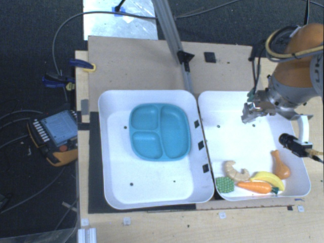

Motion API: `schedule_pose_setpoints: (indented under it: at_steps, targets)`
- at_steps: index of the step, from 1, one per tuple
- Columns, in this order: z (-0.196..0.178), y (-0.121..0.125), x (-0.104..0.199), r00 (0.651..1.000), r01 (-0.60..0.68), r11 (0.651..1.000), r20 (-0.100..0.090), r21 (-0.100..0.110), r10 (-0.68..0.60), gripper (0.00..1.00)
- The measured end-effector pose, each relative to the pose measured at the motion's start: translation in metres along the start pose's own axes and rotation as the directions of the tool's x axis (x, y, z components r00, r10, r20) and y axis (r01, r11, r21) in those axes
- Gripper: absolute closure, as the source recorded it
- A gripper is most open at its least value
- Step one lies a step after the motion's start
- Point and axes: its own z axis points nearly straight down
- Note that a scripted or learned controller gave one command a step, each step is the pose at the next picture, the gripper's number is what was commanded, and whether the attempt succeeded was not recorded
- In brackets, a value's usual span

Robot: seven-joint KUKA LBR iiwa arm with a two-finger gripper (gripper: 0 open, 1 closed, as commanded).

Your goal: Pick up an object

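Observation:
Several toy foods lie along the near edge of the right bin (223,105): a green piece (225,185), a tan curled piece (236,171), an orange carrot (254,187), a yellow banana (268,177) and an orange drumstick-shaped piece (280,165). My gripper (250,113) hangs over the far right part of that bin, well above and behind the foods, with nothing seen in it. Its fingers are too small and dark to read.
The left bin (116,186) holds a blue divided plate (159,131). A grey pole (169,24) slants across the back of the bench. Cables, clamps and a handheld device (55,135) lie on the floor at the left.

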Motion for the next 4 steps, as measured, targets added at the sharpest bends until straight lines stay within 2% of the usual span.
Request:
schedule_pose_setpoints:
  at_steps: [1, 3, 4]
  targets:
    - [-0.037, 0.001, 0.000, 1.000, 0.000, 1.000, 0.000, 0.001, 0.000, 1.00]
    - [-0.013, 0.036, 0.109, 1.000, 0.003, 1.000, -0.001, 0.003, -0.003, 1.00]
    - [-0.022, 0.054, 0.166, 1.000, 0.004, 1.000, -0.003, 0.001, -0.004, 1.00]
